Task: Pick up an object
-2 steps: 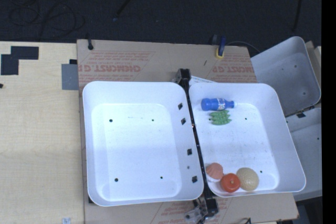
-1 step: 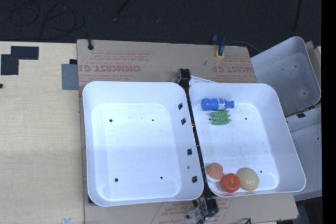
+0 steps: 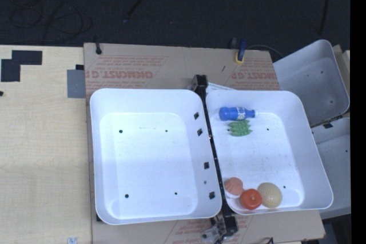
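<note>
White right bin (image 3: 297, 140) with blue bottle (image 3: 235, 114), green toy (image 3: 240, 128), red tomato (image 3: 250, 199), tan ball (image 3: 270, 195), pink shell (image 3: 233, 186), left bin (image 3: 103, 123) beside it, gripper state cannot be told.

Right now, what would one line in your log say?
right bin: bottle, green toy, three round items near front corner | left bin | nothing lifted yet

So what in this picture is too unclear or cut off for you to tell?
- Green item in the right bin, camera view: too small and blurred to identify.
- Pale peach object: partly overlapped by the red ball; its shape is unclear.
- Blue bottle: label too small to read.
- Dark clamp-like hardware: cut by the bottom edge.
</note>
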Tool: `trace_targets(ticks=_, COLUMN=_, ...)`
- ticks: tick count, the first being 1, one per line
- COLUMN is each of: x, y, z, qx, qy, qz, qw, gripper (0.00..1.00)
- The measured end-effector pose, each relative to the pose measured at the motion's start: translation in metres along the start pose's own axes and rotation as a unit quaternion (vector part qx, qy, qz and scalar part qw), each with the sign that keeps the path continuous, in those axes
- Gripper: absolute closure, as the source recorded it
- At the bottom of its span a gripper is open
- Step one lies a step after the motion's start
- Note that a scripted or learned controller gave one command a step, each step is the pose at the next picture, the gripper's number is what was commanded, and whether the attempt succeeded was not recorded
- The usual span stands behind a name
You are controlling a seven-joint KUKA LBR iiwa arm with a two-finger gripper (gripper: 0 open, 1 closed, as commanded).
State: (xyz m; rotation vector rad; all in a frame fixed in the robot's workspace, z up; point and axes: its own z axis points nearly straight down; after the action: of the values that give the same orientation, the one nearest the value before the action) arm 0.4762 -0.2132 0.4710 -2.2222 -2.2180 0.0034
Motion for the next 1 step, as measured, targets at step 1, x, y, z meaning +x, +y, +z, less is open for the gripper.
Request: trace_targets(ticks=1, x=-0.0001, y=0.0000, z=0.0140, qx=0.000, qy=0.000, qz=0.000, qw=1.0000, gripper=1.00)
